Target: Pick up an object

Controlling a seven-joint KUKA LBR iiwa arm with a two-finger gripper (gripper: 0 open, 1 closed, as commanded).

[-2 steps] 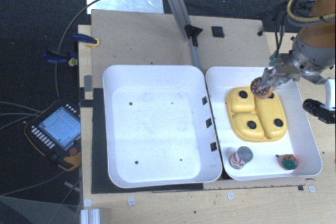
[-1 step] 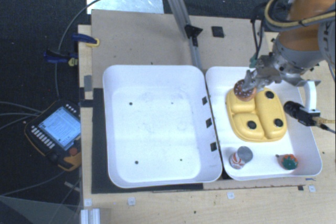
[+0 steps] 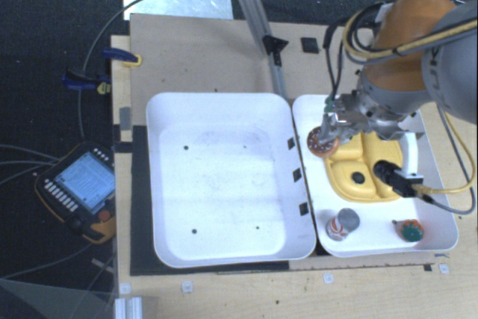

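1. The grey arm [image 3: 441, 63] with its orange band [image 3: 407, 19] comes in from the upper right of the frame and bends down over the right bin [image 3: 314, 110].
2. Its pincer [image 3: 329, 132] hangs at the upper left part of that bin, just above a small round brown object [image 3: 319, 143]; whether it is wide, narrow or gripping anything, I cannot tell from here.
3. A yellow object [image 3: 360, 166] lies in the middle of the right bin, touching or just beside the brown one, partly under the arm's wrist.
4. Near the bin's lower edge sit a small grey and red object [image 3: 343, 224] and, further right, a small green one [image 3: 410, 231], well apart.
5. The left bin [image 3: 216, 183] takes up the centre of the frame on the surface [image 3: 194, 56].
6. A handheld control pendant [image 3: 81, 189] lies at the left edge, off the surface.
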